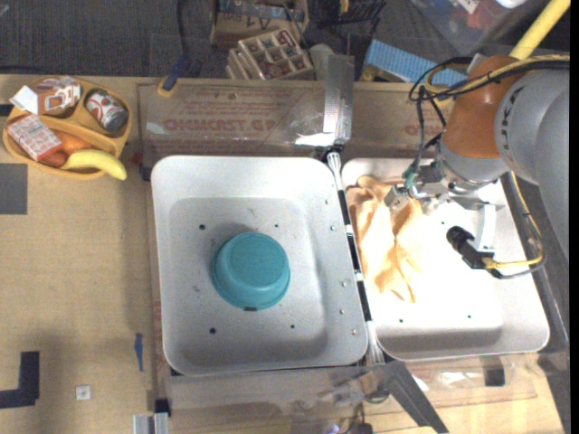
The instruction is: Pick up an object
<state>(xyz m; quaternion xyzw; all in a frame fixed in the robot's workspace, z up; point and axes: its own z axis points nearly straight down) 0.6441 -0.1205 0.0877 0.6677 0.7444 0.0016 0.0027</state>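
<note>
A: How is the gripper [404, 191] placed?

B: It is seen low over the right bin [507, 333], at the upper end of the pale orange cloth [389, 242]. Whether its fingers are wide or narrow cannot be told, and no cloth is clearly shown between them.

A: What could be lost from here?

B: The cloth is spread thin, trailing down and away from the gripper along the bin's left wall. If only a loose fold is pinched, it may be pulled free on the lift, or the bin wall may be struck.

A: And farther off?

B: The teal bowl [251, 269] lies well to the gripper's left, in the left bin [181, 188], too round and wide to be caught easily.
</note>
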